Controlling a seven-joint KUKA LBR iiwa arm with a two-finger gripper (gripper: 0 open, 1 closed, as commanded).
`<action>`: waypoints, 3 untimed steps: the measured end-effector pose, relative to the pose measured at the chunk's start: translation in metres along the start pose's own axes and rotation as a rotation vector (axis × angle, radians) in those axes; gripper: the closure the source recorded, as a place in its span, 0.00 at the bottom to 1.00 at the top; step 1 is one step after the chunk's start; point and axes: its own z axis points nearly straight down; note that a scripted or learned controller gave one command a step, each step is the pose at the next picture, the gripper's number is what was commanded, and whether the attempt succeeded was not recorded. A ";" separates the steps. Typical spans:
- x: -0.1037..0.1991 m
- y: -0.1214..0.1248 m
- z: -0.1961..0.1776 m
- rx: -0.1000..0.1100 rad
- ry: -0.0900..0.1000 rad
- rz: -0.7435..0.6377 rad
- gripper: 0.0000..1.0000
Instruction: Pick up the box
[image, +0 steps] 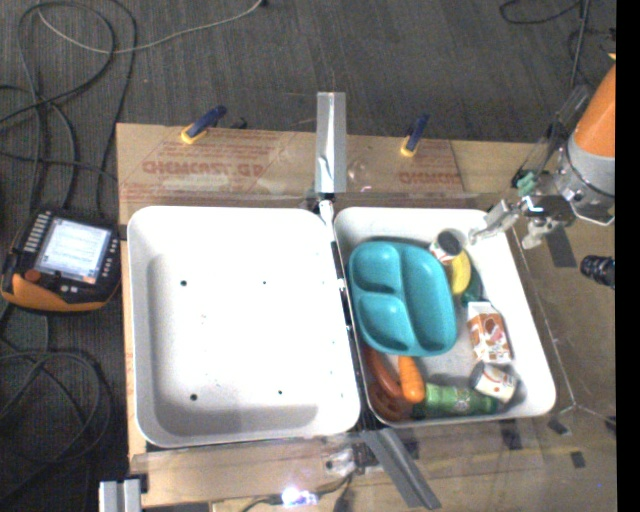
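You are looking down on two white bins. The left bin (240, 320) sits beside the right bin (535, 395), which holds one teal divided tray (405, 295), one box (490, 335) against its right side, one small carton (495, 383), one carrot (411, 378) and one banana (460, 272). Your gripper (540, 215) hangs above that bin's upper right rim; whether its claw is apart or together cannot be made out.
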 end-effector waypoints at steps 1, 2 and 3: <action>-0.008 -0.085 0.055 0.002 -0.002 0.081 0.00; 0.061 -0.054 -0.186 -0.001 -0.005 0.244 0.00; 0.100 -0.043 -0.185 0.000 -0.004 0.381 0.00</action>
